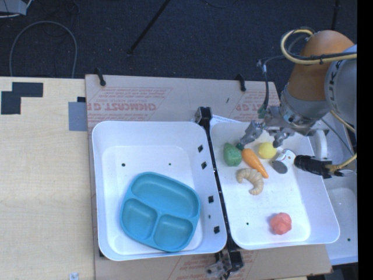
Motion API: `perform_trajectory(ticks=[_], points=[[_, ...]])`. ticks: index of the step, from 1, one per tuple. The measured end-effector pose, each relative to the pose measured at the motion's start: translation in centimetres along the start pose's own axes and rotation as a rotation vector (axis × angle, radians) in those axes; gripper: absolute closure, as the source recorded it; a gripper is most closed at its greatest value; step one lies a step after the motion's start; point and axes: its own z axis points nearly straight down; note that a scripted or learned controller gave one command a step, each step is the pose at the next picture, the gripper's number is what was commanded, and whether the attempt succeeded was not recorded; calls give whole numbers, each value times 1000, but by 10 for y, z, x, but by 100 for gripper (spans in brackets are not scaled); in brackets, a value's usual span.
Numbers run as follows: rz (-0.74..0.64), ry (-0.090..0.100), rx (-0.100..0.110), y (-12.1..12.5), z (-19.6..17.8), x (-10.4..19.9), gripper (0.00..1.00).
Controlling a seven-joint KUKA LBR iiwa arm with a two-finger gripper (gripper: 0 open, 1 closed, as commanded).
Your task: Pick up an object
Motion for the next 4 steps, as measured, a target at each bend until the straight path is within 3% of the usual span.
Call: perform_trajectory(ticks=[1,3,4], points=[[-2,-1,-13,2,-9,0,0],[-1,-2,-16,5,101,-3,0],[1,-1,-12,4,92,-4,100]])
